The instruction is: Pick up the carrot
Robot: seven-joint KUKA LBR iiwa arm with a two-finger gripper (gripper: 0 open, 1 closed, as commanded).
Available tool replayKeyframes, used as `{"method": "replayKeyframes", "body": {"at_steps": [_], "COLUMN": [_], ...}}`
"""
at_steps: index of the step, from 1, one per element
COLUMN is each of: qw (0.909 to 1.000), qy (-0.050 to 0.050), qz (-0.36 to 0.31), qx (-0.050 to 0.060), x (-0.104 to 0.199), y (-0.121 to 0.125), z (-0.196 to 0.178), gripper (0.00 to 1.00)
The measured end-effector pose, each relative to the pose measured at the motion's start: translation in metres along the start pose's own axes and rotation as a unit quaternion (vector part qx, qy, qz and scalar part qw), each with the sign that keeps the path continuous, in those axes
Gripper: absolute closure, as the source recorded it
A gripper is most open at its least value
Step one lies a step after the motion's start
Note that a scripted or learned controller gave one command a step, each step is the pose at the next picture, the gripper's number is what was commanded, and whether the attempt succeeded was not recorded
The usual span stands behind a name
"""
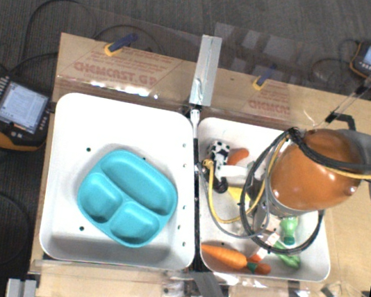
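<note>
- The carrot [224, 256] lies along the near wall of the right bin [321, 262], leafy end pointing right.
- The arm's orange band [309, 168] hangs over that bin (cables looped beside it), hiding the hand; whether it is spread or pinching, I cannot tell.
- A green item [289, 232] sits just beside the wrist.
- A blue divided tray [128, 197] rests in the left bin [76, 126].
</note>
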State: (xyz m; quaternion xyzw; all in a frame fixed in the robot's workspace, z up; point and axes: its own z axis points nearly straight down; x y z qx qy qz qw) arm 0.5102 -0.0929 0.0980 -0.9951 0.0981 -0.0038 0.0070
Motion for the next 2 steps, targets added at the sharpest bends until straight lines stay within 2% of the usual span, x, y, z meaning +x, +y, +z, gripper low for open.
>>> {"method": "replayKeyframes", "body": {"at_steps": [2], "qw": [1.0000], "qy": [-0.007], "qz": [0.000], "qx": [0.003], "x": [-0.0038], "y": [-0.0067], "z": [-0.0145], "gripper": [1.00]}}
